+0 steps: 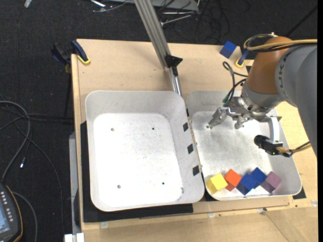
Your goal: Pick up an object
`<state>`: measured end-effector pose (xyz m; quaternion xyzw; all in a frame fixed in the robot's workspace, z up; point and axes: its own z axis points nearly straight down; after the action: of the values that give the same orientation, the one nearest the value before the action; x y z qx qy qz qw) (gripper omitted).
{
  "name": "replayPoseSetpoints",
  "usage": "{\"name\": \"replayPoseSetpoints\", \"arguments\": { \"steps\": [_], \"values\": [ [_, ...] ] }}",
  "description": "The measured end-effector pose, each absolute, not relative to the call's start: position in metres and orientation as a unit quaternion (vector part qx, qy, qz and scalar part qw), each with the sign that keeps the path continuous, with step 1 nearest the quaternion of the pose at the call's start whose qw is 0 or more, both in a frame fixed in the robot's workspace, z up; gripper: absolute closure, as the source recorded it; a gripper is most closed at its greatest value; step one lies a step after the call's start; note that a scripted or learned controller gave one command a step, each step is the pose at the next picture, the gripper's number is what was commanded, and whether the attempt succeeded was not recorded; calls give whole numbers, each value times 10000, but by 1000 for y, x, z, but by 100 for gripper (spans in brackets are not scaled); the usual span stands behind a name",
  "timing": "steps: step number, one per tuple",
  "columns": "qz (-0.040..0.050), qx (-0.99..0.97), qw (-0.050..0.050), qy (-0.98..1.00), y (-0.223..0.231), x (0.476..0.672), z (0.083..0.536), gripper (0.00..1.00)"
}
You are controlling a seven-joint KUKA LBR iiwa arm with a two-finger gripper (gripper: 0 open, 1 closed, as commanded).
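Nothing is held yet: the gripper (227,119) is poised over the bare middle of the right bin (288,161), near its far edge, its fingers (216,120) spread apart with nothing between them. The candidate objects are lined up against the near edge of that bin, well apart from the gripper: a yellow block (217,182), an orange block (232,178), a blue block (251,180) and a purple block (271,181), each touching or just beside its neighbour. The left bin (96,150) holds no part in the work so far, and the approach, the descent, the closing and the lift are all judged to remain.
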<state>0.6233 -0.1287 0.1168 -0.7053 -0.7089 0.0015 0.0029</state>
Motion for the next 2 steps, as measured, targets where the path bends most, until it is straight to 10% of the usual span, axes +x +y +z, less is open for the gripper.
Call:
{"name": "replayPoseSetpoints", "arguments": {
  "steps": [1, 2],
  "values": [
    [5, -7080, 4, -7062, -122, 543, 95, 0],
    [-4, -7076, -4, -7066, -122, 546, 96, 0]
  ]
}}
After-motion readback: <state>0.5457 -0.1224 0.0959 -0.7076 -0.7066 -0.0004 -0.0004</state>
